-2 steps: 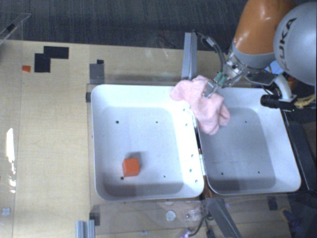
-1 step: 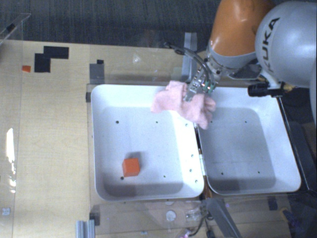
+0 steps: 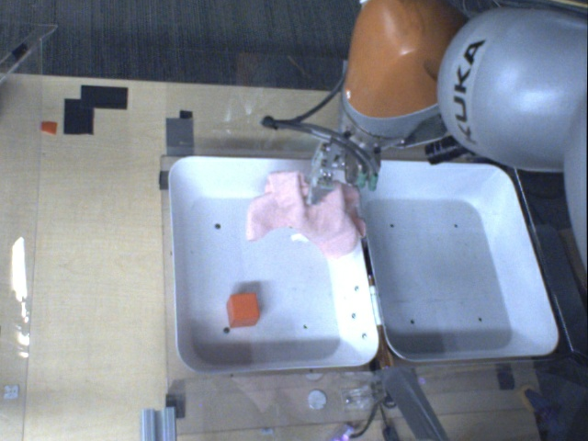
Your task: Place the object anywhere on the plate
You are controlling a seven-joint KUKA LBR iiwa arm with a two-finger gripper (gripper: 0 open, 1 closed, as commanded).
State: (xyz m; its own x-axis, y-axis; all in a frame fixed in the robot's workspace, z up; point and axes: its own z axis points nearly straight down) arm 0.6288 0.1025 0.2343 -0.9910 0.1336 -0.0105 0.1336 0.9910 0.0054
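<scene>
Over left bin [image 3: 188,274]: fingers [image 3: 323,191] on pink cloth [image 3: 303,214].

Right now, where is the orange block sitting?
The orange block lies in the left bin, near its front-left corner, well apart from the pink cloth at the bin's far side under the gripper.

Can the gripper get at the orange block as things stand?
Probably yes. The orange block sits alone on the left bin's floor, apart from the pink cloth where the gripper is.
</scene>
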